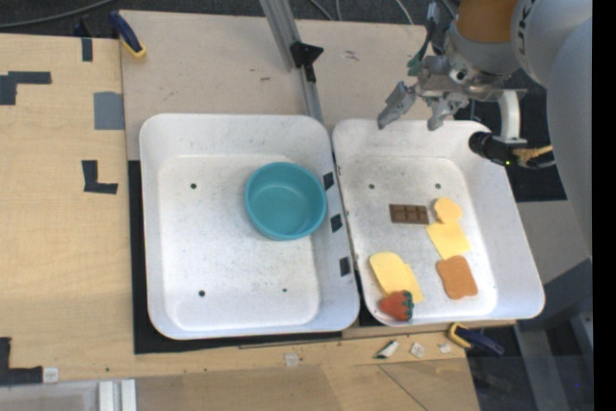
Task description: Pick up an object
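Observation:
My gripper (416, 108) hangs above the far edge of the right bin (500, 197), open, with nothing between its fingers (392, 107). In that bin lie a brown chocolate bar (409, 214), a small yellow piece (447, 210), a larger yellow slice (449, 239), an orange piece (457, 277), a pale yellow wedge (393, 272) and a red strawberry (396, 306). All of them rest in the near half of the bin, well below the gripper. A teal bowl (285, 199) sits upright in the left bin (173, 207).
A grey metal post (277, 10) slants across the back of the bench, ending near the gap between the bins. Cables run along the dark floor behind. A blue-and-yellow clamp (128, 34) sits at the bench's far left corner. Small scraps lie on the front edge.

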`<action>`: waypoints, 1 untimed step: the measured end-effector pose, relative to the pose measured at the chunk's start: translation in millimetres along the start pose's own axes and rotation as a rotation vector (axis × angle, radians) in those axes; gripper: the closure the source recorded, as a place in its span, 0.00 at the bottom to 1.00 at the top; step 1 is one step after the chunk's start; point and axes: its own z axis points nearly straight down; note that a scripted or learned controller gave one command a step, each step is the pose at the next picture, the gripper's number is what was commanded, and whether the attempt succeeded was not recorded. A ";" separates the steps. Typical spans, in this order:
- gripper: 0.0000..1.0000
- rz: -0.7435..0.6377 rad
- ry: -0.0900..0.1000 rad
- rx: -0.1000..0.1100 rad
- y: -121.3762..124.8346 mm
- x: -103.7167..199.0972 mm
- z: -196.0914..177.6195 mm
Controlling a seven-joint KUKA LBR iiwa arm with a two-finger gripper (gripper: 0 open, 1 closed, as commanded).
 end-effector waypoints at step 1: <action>0.00 0.000 0.000 0.000 0.0 -0.1 0.0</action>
